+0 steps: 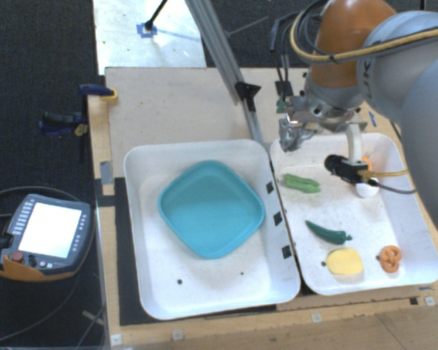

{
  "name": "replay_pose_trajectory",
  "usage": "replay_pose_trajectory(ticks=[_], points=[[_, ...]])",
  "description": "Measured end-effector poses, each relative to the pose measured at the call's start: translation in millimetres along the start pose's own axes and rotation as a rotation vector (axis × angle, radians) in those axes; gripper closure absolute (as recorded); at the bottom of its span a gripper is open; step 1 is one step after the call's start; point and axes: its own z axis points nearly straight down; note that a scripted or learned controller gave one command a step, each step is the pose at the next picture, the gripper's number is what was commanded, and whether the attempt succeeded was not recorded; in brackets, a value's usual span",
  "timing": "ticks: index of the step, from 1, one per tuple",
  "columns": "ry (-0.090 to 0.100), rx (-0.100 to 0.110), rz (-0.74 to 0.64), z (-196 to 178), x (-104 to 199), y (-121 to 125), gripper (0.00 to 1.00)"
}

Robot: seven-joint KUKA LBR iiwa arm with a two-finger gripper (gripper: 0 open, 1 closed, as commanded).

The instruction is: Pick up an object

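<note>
My gripper (291,138) hangs over the back left corner of the right bin (410,218), with nothing seen between its fingers. A light green pod (301,182) lies just in front of it. A dark green pepper (328,233) rests nearer the bin's middle. A yellow piece (344,262) and an orange pretzel-shaped piece (390,258) sit toward the front. A small white thing (366,190) lies to the right of the gripper, partly covered by the wrist.
The left bin (155,278) holds a turquoise square plate (211,207). A metal pole (222,48) slants across the back of the bench. An operator pendant (41,235) lies off the bench to the left.
</note>
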Motion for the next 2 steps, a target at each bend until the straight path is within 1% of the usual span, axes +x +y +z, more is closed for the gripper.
replay_pose_trajectory(ticks=[1, 2], points=[[0.000, -0.001, 0.000, -17.8, 53.4, -9.6, 1.00], [0.000, 0.000, 0.000, -16.2, 106.9, -14.9, 1.00]])
